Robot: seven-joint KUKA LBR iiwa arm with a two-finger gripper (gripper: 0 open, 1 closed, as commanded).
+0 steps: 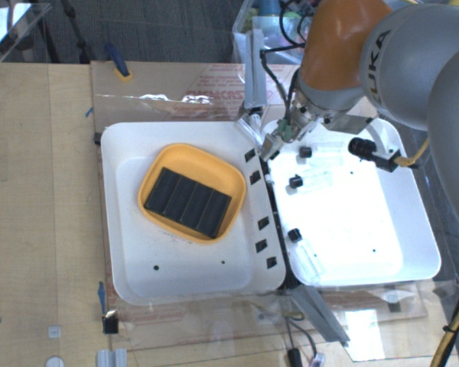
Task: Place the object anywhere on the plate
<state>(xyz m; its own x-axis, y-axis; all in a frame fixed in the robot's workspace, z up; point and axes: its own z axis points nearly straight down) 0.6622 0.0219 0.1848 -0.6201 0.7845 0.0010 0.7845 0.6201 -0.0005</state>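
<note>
Black slab (188, 201) already lies on the yellow plate (231, 176), well left of our gripper (284, 134); we can't tell its finger state. Risk: redescending could knock the slab off.

Arm (382, 44) reaching in, wrist angled down

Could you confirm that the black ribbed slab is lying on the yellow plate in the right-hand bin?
Not quite: the camera view shows the yellow plate, with the black ribbed slab lying on it, in the left-hand bin, not the right-hand one. The rest is correct.
</note>
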